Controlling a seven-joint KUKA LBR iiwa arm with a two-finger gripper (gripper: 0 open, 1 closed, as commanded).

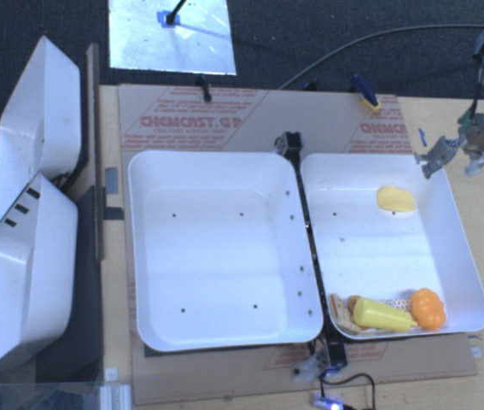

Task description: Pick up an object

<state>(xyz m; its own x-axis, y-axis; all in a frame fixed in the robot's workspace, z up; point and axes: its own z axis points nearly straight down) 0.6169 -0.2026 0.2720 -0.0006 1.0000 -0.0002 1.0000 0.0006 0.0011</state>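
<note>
At the right edge of the frame, a little above the middle, the gripper (453, 157) is hanging over the upper right corner of the right-hand bin (459, 229). Its two metal fingers are spreading apart, one pointing down-left toward the bin's rim and the other sitting further right, and nothing is lying between them, so the pincer is standing open and empty.

Inside the right-hand bin, a pale yellow, flattish object (395, 199) is resting alone in the upper part, near the rim below the gripper but apart from it. Along the bin's lower edge a small cluster is sitting together: a yellow, elongated object (381, 314) is lying on its side, an orange, round object (428, 308) is touching its right end, and a tan, flat piece (341, 309) is peeking out at its left end. Something whitish is showing between them, too small to name.

The left-hand bin (216, 254) is occupying the middle of the frame, touching the right-hand bin along a dark divider.
</note>
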